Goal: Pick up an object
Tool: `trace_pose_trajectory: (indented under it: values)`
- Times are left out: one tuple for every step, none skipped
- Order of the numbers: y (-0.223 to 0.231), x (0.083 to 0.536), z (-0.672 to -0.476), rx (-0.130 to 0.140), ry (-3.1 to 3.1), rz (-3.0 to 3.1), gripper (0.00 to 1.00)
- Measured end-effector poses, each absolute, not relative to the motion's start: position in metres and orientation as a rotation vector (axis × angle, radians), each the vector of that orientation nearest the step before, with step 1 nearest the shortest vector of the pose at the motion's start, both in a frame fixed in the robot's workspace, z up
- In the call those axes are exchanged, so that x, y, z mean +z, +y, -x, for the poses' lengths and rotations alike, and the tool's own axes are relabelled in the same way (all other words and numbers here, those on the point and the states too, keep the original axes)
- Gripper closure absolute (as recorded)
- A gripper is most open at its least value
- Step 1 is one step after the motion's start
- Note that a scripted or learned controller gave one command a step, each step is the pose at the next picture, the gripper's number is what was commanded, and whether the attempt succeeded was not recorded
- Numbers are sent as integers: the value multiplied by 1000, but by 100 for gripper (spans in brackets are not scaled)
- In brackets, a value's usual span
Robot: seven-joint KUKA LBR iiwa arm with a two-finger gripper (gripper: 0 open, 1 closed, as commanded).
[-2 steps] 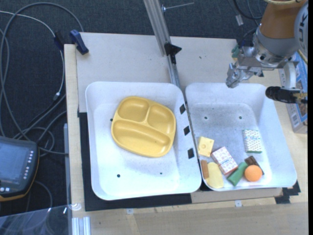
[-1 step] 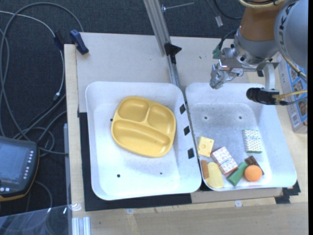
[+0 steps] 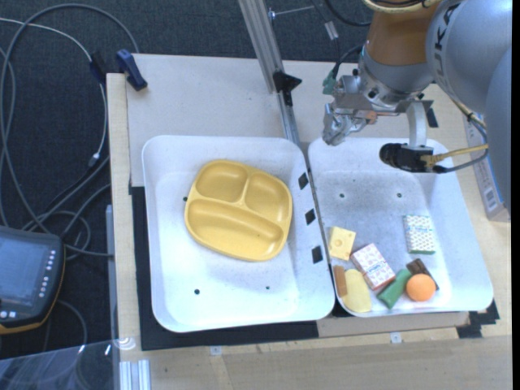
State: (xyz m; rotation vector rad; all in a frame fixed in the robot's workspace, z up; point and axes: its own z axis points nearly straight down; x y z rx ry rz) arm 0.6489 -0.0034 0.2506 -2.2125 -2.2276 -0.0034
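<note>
My gripper (image 3: pixel 340 130) hangs over the far left corner of the right bin (image 3: pixel 374 189), open with nothing between its fingers. The objects lie well toward the bin's near edge: a yellow cheese wedge (image 3: pixel 342 242), a red and white box (image 3: pixel 372 265), a pale yellow piece (image 3: pixel 356 291), a green block (image 3: pixel 396 288), an orange ball (image 3: pixel 419 288), a brown piece (image 3: pixel 418 266) and a green-patterned white box (image 3: pixel 419 234). A yellow divided plate (image 3: pixel 240 210) sits in the left bin (image 3: pixel 162 218).
A black part (image 3: pixel 406 157) juts over the right bin's far rim beside the gripper. An aluminium post (image 3: pixel 264 31) rises behind the bins. Cables (image 3: pixel 49 71) and a handheld pendant (image 3: pixel 24 279) lie on the floor at the left.
</note>
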Motion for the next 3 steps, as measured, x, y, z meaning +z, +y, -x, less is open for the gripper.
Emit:
trace_pose_trajectory:
  values:
    - [48, 235, -646, 2, -2225, 2212, 100]
    - [93, 234, -633, 2, -2224, 2213, 100]
    - [90, 234, -634, 2, -2220, 2219, 0]
